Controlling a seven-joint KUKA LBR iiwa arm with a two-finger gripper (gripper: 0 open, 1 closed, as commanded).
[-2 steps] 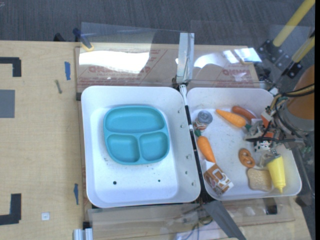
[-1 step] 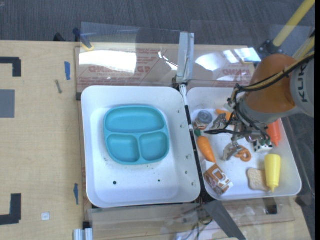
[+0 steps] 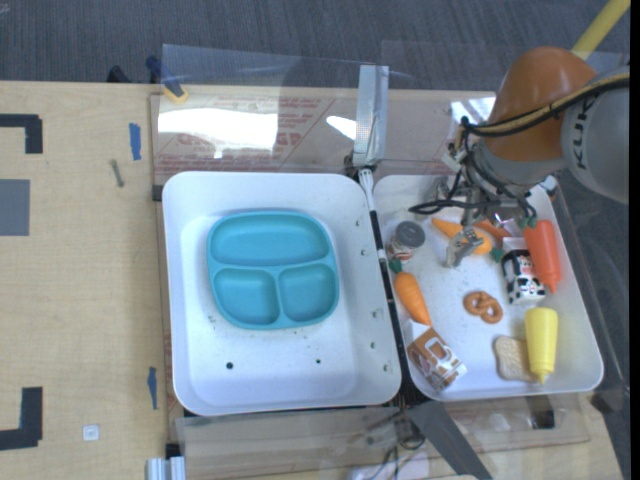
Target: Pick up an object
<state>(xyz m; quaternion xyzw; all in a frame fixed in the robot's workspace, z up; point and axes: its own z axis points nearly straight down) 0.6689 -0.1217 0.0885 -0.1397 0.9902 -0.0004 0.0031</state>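
- Blue tray (image 3: 271, 268) sits left of the divider (image 3: 372, 228), likely as a drop spot
- Carrot (image 3: 411, 298) lies just right of it
- Gripper (image 3: 461, 249) is farther right, low among toys; finger state: cannot tell

Plastic toys in glossy bins, on a wood bench

Both white bins (image 3: 190, 298) look like smooth, slightly shiny plastic; the teal tray (image 3: 272, 268) is matt plastic. The carrot (image 3: 411, 298) and yellow bottle (image 3: 541, 340) have a smooth plastic sheen. The bench (image 3: 70, 298) is pale matt wood, with clear film (image 3: 260, 118) behind the bins.
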